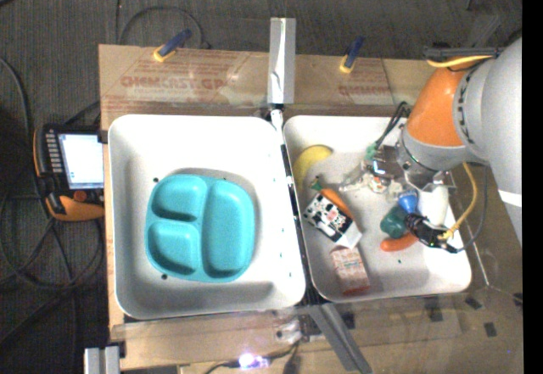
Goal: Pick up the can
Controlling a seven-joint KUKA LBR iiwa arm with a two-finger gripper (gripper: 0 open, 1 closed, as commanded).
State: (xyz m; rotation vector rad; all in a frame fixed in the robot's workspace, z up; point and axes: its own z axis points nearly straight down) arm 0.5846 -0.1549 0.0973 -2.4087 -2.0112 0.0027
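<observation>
The can [349,269], small with a reddish-pink label, lies on its side near the front of the right bin [450,279]. My gripper [379,170] hangs over the back middle of that bin, below the arm's orange band [437,114]. It is well behind the can and a little to its right. The wrist hides what lies directly under it.
In the right bin are a yellow lemon [311,162], an orange carrot [339,197], a black-and-white box [331,218], a teal and blue object [400,215] and a small orange piece [395,243]. The left bin [127,152] holds a teal divided plate [202,226].
</observation>
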